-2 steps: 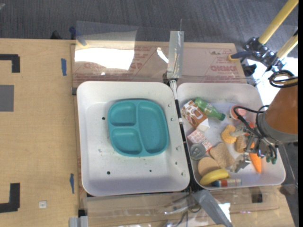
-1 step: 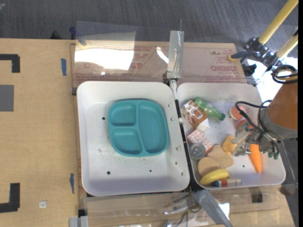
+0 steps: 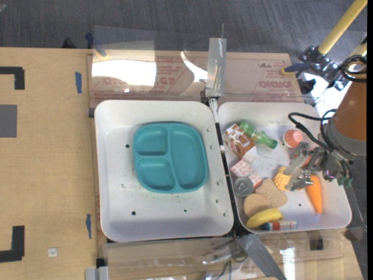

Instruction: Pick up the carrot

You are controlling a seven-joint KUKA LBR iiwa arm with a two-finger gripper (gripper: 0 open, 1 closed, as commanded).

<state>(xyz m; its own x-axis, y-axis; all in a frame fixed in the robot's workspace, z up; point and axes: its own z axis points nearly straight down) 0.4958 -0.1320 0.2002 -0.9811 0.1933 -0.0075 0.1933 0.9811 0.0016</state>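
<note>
Hovering over the right bin, gripper sits just left of the carrot and slightly above it in frame. Can't tell from this angle whether it's spread or closed. Carrot lies on the bin floor near the right wall, long axis running near-vertical in frame, thick end toward the gripper, tip pointing away toward the bin's near edge. Judgement: needs a short shift right and down, closing across the narrow width
</note>
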